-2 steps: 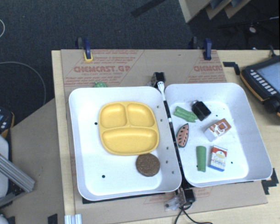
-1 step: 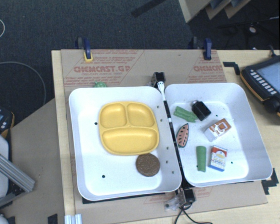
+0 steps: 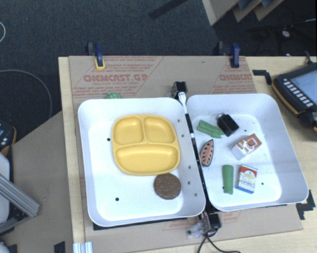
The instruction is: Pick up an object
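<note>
Left bin [image 3: 92, 151] white; right bin [image 3: 284, 145] white. Divided plate [image 3: 145, 144] yellow. Round cookie [image 3: 167, 186] brown, at 5 o'clock from plate. Watermelon slice [image 3: 206, 153] red with dark seeds, green rim. Two green pieces [image 3: 209, 129] [image 3: 228, 178]. Black block [image 3: 227, 124]. Small box [image 3: 246, 144] orange-white; carton [image 3: 247, 179] red, white, blue.

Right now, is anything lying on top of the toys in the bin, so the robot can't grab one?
Nothing visible covers them. In the right bin, the watermelon slice, green block and black piece lie open from above, though some neighbours sit close beside them.
</note>
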You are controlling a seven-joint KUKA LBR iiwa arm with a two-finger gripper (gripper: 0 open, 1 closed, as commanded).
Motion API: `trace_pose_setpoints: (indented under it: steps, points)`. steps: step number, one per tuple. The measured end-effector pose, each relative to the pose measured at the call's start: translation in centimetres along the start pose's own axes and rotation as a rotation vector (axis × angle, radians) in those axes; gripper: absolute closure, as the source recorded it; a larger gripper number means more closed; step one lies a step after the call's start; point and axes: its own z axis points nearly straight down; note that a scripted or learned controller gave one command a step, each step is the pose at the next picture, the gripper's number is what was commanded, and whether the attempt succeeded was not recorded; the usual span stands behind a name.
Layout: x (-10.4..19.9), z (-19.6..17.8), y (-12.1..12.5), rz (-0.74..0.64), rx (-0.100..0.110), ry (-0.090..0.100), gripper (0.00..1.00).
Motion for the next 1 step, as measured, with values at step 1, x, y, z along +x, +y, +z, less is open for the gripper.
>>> trace_pose_setpoints:
  steps: [1]
  points:
    - [5.55,5.44,-2.32,-0.003,0.004,0.003,1.00]
